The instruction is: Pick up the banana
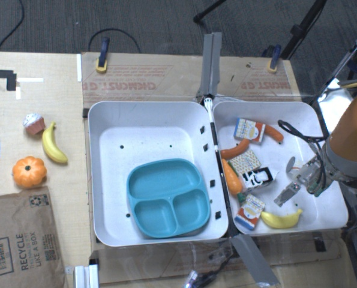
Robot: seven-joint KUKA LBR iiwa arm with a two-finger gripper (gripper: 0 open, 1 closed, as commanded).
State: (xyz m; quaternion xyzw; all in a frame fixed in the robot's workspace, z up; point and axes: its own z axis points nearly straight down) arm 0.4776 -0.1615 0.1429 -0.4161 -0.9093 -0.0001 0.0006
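A blue divided tray [164,204] is lying in the left bin [100,161], leaving bare floor behind it. In the right bin [322,218], the banana [280,219] is lying near the front wall, its long axis running left to right, ends curving upward. Just above it, the gripper [288,192] is hovering with fingers apart, holding nothing.

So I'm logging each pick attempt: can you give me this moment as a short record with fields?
target: banana, lying in the right bin near its front edge
hand: hand above the right bin, just behind the banana, nothing between its fingers
neighbours: small carton touching the banana's left end
left bin: blue divided tray
outside bins: second banana on the bench at far left
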